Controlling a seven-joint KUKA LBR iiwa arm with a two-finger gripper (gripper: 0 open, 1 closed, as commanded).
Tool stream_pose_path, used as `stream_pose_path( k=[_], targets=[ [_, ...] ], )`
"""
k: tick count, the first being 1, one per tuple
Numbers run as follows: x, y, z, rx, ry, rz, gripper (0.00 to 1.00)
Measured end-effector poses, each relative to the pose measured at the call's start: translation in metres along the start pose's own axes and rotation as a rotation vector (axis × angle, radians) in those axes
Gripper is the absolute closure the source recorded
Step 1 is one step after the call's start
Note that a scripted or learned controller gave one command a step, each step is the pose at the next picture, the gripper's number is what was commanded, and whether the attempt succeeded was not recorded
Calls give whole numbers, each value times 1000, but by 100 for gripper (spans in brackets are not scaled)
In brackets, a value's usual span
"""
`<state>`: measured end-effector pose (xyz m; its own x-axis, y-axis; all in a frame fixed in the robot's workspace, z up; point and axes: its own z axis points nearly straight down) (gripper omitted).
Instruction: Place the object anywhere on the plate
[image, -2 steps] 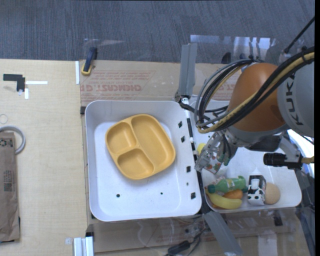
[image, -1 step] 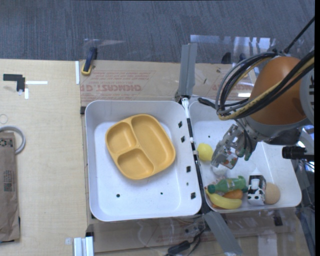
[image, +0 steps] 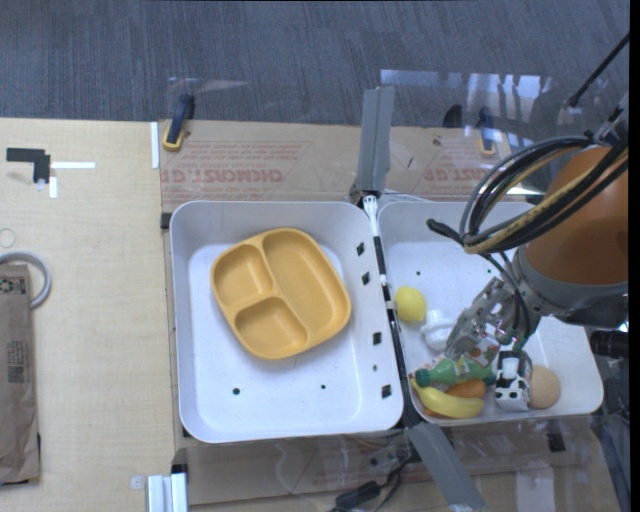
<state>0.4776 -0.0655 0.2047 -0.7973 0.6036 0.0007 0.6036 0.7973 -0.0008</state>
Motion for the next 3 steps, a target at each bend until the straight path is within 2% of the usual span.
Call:
stream_pose_path(
  k=[1, 2, 3],
  targets=[
    [-28, 77, 14, 0, -2, 116, 100],
    [-24, 146, -4, -1, -3, -30, 100],
    [-36, 57, 13, 0, -2, -341, 100]
  ],
)
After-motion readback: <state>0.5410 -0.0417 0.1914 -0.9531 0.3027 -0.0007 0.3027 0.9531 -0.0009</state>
